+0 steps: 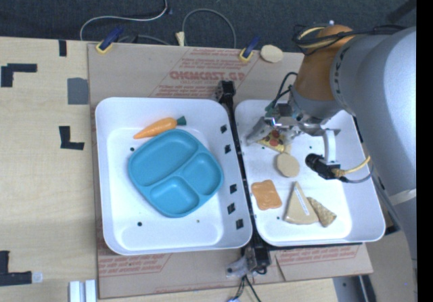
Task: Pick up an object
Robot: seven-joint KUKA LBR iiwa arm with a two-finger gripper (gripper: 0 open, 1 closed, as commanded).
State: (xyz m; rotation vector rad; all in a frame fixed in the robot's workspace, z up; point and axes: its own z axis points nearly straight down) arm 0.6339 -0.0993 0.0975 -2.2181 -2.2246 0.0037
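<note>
Gripper: low in the right bin, near its upper left corner; fingers' state cannot be told.
Small red and yellow object: touching or just beside the gripper.
Tan round piece: below the gripper.
Orange square, wedge: along the bin's lower edge.
Left bin: blue tray, carrot at its upper edge.

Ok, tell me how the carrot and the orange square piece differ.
The carrot is long and tapered with a green tip; the orange square piece is flat and blocky. The carrot lies in the left bin beside the blue tray; the square piece lies in the right bin. Both are orange.
</note>
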